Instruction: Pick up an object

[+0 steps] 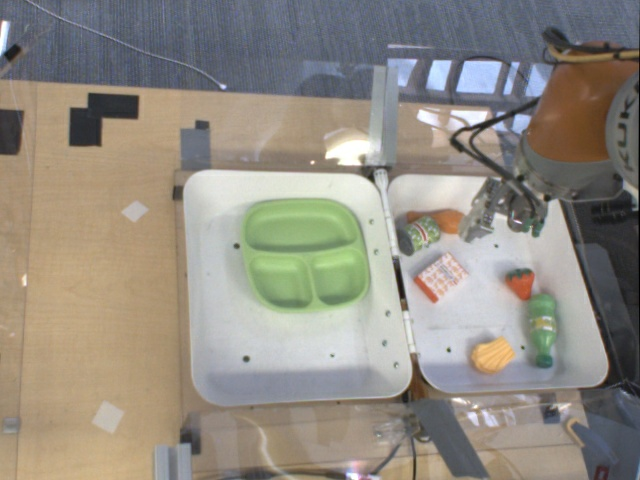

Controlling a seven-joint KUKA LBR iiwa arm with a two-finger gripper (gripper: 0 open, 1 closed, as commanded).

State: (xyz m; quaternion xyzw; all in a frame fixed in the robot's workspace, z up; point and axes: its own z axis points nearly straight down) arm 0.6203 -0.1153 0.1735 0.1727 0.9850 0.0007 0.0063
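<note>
A pale wooden bench point(90, 298) under a grey carpet strip bears two white bins side by side. The right bin point(575, 368) holds the loose things: a small can point(420, 232) with an orange piece point(448, 221) touching it at the back left, a red-and-white packet point(441, 276) near the middle, a strawberry point(519, 283), a green bottle point(542, 329) along the right wall, and a yellow piece point(493, 355) at the front. Nothing is lifted; all lie on the bin floor.

The gripper point(503, 211) hangs at the back of this bin, just right of the orange piece and can; whether its fingers are spread or closed cannot be told at this angle, and nothing shows between them.

The risk, as I judge it: the can and orange piece touch, so a descent there may catch both or nudge one aside, and the round can may roll away.

The left bin point(215, 358) holds a green divided tray point(304, 254). Black tape marks point(100, 117) sit on the bench at far left.
</note>
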